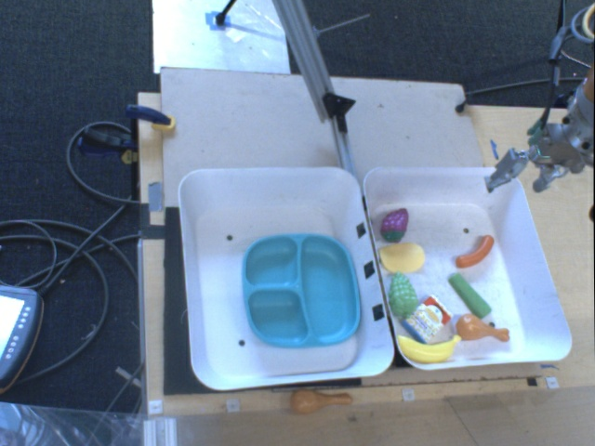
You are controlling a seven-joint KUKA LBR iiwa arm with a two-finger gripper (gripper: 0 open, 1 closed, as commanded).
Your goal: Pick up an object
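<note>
My gripper [522, 174] hangs over the far right corner of the right bin [548, 277], open, with nothing between its fingers. Toys lie below and to its left in that bin: a purple grape bunch [395, 221], a yellow lemon [402, 257], a red sausage [474, 251], a green cucumber [469, 295], a knobbly green fruit [402, 294], a small carton [429, 320], a banana [428, 348] and an orange drumstick [481, 328]. The sausage is the closest to the gripper.
The left bin [209, 249] holds a blue divided plate [301, 289]. An orange toy [321, 400] lies on the bench in front of the bins. A grey pole [311, 54] slants down to the gap between the bins.
</note>
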